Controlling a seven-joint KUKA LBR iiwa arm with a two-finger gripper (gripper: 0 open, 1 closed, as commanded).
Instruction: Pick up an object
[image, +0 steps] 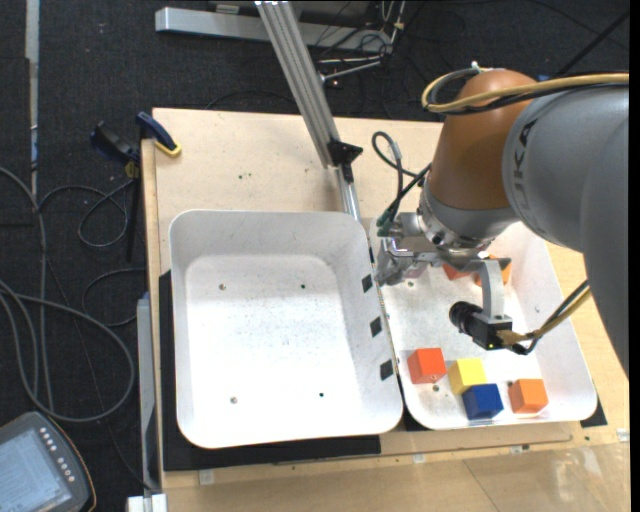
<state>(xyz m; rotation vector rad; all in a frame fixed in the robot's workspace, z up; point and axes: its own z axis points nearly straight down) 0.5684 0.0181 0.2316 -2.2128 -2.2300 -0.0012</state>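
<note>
The right bin (560, 330) holds several small blocks. Along its near edge lie an orange block (428, 363), a yellow block (466, 374), a blue block (483, 401) and a second orange block (528, 395). Another orange block (500, 268) peeks out from under the arm farther back. My gripper (400, 258) hangs low over the far left part of the right bin, close to the wall shared with the left bin. It is apart from the near row of blocks. The wrist hides most of it.
The left bin (200, 300) lies beside the right one. A slanted metal pole (310, 90) ends at a black clamp (345, 155) behind the bins. A blue and yellow clamp (158, 133) sits on the bench's far left corner. Cables lie on the floor at left.
</note>
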